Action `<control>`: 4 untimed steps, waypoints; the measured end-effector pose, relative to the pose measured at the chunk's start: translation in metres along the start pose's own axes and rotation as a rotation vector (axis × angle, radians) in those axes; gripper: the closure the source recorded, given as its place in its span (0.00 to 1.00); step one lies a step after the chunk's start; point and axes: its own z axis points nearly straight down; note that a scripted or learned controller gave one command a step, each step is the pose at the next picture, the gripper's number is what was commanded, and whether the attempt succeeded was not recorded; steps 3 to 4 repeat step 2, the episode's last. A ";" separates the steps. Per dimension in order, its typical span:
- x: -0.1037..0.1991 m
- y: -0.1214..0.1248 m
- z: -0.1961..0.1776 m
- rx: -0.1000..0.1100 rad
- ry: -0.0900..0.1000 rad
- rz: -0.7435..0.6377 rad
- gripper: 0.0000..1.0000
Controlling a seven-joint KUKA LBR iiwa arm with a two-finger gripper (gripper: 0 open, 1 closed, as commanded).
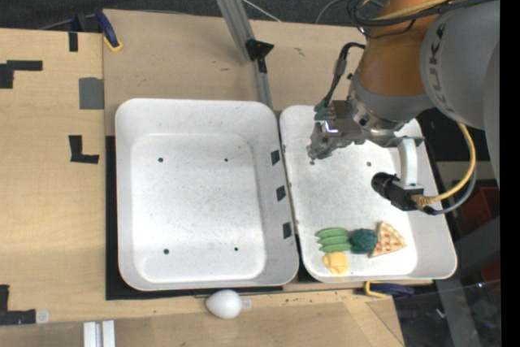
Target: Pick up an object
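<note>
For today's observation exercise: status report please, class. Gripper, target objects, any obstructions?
Gripper above right white bin's upper-left, holding nothing visible. Green pod toy, dark green broccoli toy, yellow corn toy, pizza slice toy clustered at near edge. Nothing between.

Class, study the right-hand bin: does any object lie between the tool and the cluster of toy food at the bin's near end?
Nothing visible does. The tool hangs over the far part of the right bin; bare bin floor separates it from the green pea pod, broccoli, pizza slice and yellow piece.
</note>
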 end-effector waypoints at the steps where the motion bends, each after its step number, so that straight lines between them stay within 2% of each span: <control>1: 0.047 0.002 0.012 0.002 -0.001 0.002 1.00; 2: 0.108 -0.012 0.014 0.002 0.000 -0.001 1.00; 4: 0.108 -0.012 0.014 0.002 0.000 -0.001 1.00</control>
